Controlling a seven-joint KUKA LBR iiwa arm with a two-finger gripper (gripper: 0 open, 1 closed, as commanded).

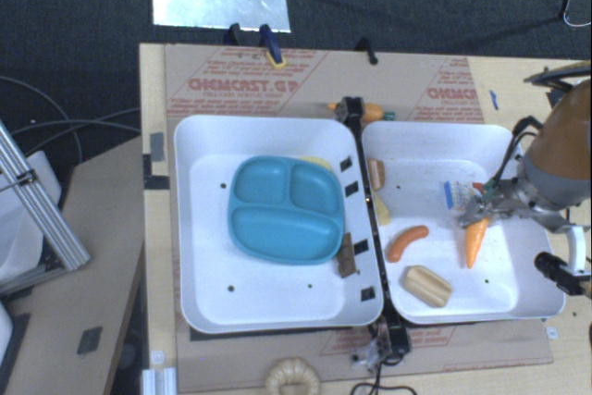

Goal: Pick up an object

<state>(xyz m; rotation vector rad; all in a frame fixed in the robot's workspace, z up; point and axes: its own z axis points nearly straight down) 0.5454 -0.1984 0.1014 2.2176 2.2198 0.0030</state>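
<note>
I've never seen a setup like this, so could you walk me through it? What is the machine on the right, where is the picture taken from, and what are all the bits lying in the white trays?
The picture comes from one fixed camera above a bench, looking down at a slant. On the bench sit two shallow white bins side by side, the left bin and the right bin. The grey and orange shape at the right is a robot arm; its job is to pick up an object. Its gripper is low in the right bin, right at the top of a toy carrot. I cannot tell if it actually grips the carrot. Also in that bin lie a sausage, a bread roll and a small blue item. The left bin holds a blue divided plate.
</note>
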